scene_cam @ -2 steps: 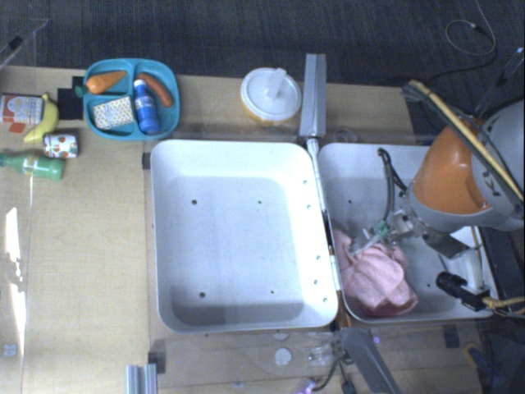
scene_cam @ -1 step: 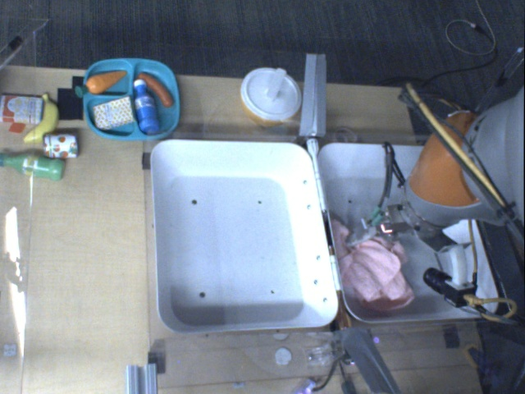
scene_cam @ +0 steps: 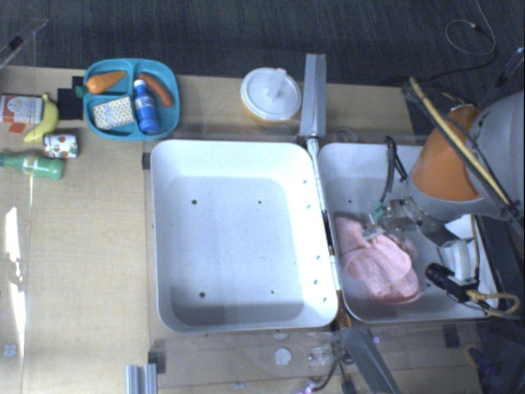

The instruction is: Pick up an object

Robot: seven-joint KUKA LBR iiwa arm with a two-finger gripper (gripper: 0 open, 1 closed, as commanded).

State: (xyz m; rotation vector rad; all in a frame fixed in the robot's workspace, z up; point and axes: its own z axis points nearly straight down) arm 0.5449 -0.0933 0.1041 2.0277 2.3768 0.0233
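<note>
the arm reaches in from 3 o'clock, its orange band [scene_cam: 439, 167] over the right bin [scene_cam: 354, 164], and the gripper [scene_cam: 383, 222] hangs low over that bin's middle. whether the gripper is parted or closed cannot be told from this slant. the task's thing, a crumpled pink cloth [scene_cam: 379, 265], lies on the right bin's floor towards 6 o'clock, close to the bin's 9 o'clock wall. the gripper sits right at the cloth's 12 o'clock edge; it looks to meet the cloth there, but nothing shows the cloth gripped. the left bin [scene_cam: 161, 245] stands just beside the right one at its 9 o'clock side, with a grey metal post [scene_cam: 312, 97] rising at 12 o'clock from the seam between them. on the bench at 12 o'clock of the left bin stands a white lidded cup [scene_cam: 271, 94]. at 10 o'clock of that bin is a blue divided tray [scene_cam: 170, 82] holding an orange carrot [scene_cam: 107, 80], a blue bottle [scene_cam: 146, 105], a sausage [scene_cam: 161, 92] and a patterned packet [scene_cam: 112, 113]. further towards 9 o'clock lie a banana [scene_cam: 43, 120], a small can [scene_cam: 60, 145], a green bottle [scene_cam: 33, 166] and a red and white carton [scene_cam: 18, 107], all well apart from the bins.
</note>
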